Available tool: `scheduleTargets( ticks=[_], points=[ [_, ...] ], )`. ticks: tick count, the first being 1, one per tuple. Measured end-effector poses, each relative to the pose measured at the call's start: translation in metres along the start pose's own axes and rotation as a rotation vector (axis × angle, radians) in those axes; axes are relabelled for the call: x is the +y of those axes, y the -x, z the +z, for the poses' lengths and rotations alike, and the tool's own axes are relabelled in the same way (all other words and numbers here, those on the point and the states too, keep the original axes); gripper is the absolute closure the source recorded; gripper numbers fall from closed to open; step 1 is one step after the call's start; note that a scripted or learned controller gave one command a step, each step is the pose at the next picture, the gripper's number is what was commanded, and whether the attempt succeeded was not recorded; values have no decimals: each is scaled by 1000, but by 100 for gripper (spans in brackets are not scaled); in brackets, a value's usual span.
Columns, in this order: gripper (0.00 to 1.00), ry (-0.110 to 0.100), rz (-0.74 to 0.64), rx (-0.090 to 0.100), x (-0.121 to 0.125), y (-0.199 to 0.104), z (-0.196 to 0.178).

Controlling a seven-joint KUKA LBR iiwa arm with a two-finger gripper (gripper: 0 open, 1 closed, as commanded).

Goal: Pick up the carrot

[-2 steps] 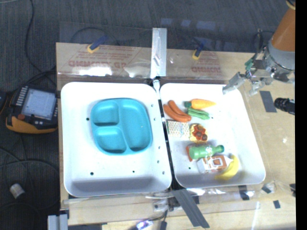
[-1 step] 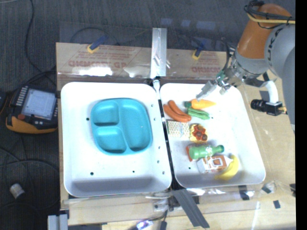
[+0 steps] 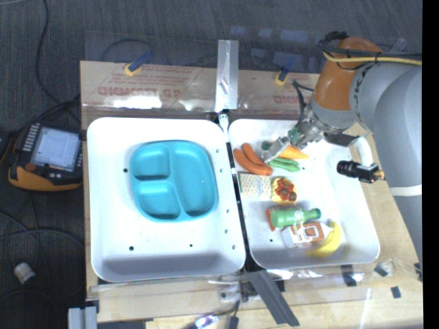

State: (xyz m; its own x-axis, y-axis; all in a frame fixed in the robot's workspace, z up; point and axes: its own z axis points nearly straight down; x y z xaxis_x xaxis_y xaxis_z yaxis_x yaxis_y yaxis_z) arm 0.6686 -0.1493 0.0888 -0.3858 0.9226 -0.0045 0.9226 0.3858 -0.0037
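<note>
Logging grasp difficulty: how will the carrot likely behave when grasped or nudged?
The carrot looks like small moulded plastic, so probably stiff and light. Its tapered, rounded shape may roll or slip sideways. Lying close against the green pod, a nudge would likely shift both.

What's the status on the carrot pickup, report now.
Hand low in right bin, at the carrot. Grip on it not confirmed. Green pea pod and hot dog close beside it.

gripper (image 3: 291, 141) over right bin (image 3: 363, 204) | touching carrot (image 3: 293, 153)
</note>
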Motion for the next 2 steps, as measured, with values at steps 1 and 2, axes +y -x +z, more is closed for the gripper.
scheduleTargets(
  ticks=[1,2],
  points=[
    [100,1,-3,-1,1,0,-10],
    [100,3,163,2,20,-48,-151]
  ],
)
